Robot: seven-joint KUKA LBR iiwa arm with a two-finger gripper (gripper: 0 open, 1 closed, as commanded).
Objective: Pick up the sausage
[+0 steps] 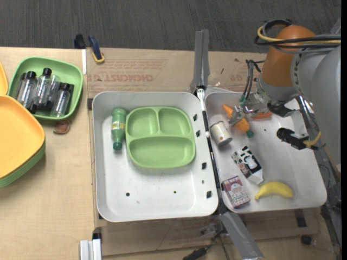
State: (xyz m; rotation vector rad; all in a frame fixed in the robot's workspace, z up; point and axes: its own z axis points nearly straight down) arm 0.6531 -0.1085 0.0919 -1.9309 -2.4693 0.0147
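Sausage [242, 124] lies at the far end of the right bin [303, 199], beside the can [220, 132]. Gripper [245, 111] sits just over it; open or closed, cannot tell. Probably light, firm, a bit slick; grab mid-length.

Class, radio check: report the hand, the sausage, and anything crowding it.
Hand low in right bin, at orange items. Sausage beside it, grasp unconfirmed. Metal can and orange piece close by.

Cardboard sheet [142, 72]: red print, upside down, reads "CHEMCRAFT"-like, unclear.
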